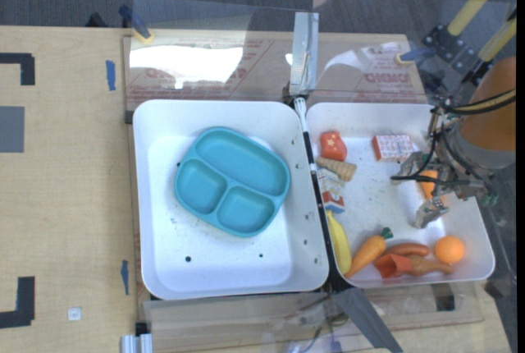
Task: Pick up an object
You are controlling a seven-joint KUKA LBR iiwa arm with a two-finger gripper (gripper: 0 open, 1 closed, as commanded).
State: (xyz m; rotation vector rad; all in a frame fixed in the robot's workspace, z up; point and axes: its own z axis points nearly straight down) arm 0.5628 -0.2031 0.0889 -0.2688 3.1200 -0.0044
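Note:
The right bin (373, 204) holds several toy foods. A red piece (332, 144) and a red-and-white box (394, 146) lie near its far side, and a tan cone-like piece (338, 170) rests by the left wall. Along the near edge lie a yellow banana (338, 240), a carrot (367, 251), a red pepper (402, 259) and an orange ball (449, 249). My gripper (428, 199) hangs low over the bin's right side, just above the orange ball. A small orange piece (426, 182) shows right at the gripper; whether it is held is unclear.
A teal divided plate (234, 181) lies in the left bin (164, 261). A metal divider (303, 56) and clear panels stand behind both bins. Cables and the arm's orange band (496, 109) crowd the right edge.

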